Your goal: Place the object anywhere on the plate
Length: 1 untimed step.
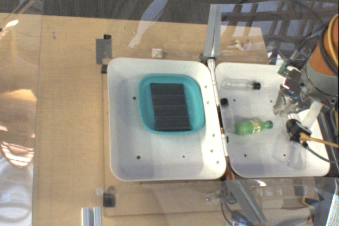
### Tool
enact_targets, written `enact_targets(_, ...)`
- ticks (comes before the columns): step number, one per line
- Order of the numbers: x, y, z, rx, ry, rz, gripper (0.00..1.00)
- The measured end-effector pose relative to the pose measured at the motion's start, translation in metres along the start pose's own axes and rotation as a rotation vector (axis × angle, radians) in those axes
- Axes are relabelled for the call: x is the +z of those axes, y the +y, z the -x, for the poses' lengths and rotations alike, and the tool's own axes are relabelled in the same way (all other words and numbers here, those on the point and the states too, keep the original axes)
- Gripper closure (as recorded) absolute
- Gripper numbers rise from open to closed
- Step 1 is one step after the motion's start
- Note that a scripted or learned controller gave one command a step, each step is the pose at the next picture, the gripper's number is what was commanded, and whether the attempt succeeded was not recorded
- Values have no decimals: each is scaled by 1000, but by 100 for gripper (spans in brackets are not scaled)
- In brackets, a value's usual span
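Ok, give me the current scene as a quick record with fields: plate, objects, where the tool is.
plate: teal plate in the left bin, with a dark ridged block lying on it
right bin: green bottle on its side near the middle; clear tube with a black cap near the far edge
tool: over the right bin's right part, beside the green bottle and apart from it
tool fingers: cannot tell
task state: green bottle and clear tube not on the plate
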<state>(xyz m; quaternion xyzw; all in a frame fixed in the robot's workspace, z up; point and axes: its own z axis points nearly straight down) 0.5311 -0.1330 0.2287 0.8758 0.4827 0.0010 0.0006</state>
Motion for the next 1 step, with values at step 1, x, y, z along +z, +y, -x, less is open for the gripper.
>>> enact_targets(1,0,0,0,0,0,0,0)
